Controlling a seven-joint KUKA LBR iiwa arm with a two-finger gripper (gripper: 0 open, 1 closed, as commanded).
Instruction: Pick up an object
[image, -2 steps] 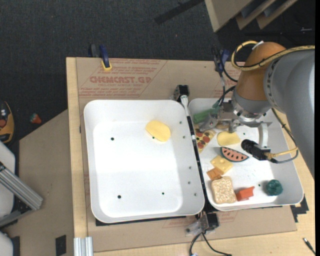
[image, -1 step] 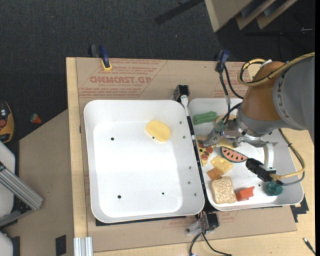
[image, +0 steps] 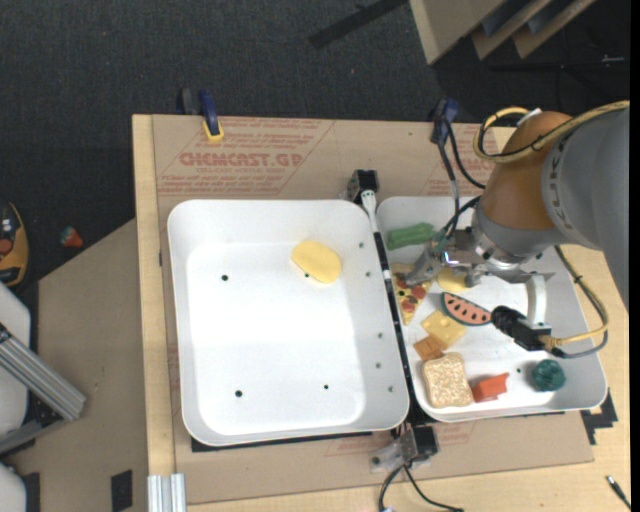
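- We saw the grey arm with its orange band (image: 520, 165) reach in from the right and hang over the far half of the right shallow white bin (image: 585, 395).
- The two-finger gripper (image: 447, 258) sat low beneath the wrist, close to the wall shared by the two bins; we could not tell how it was set, since wrist and cables covered it.
- Just beside the gripper, toward the far wall, lay a flat green piece (image: 408, 237).
- Nearer the camera in that bin we found a red watermelon-slice toy (image: 466, 309), a yellow wedge-shaped block (image: 441, 328), a small brown block (image: 428, 348) touching it, a speckled tan square like a slice of bread (image: 446, 381), a small red block (image: 489, 386) and a round dark-teal object (image: 546, 375).
- A small red-and-yellow patterned item (image: 408, 297) lay against the dividing wall.
- A black part on a cable (image: 518, 328) hung over the bin, right of the watermelon slice.
- In the left shallow white bin (image: 200, 400), a pale yellow rounded object (image: 317, 261) rested alone near the far right corner, well apart from the gripper.
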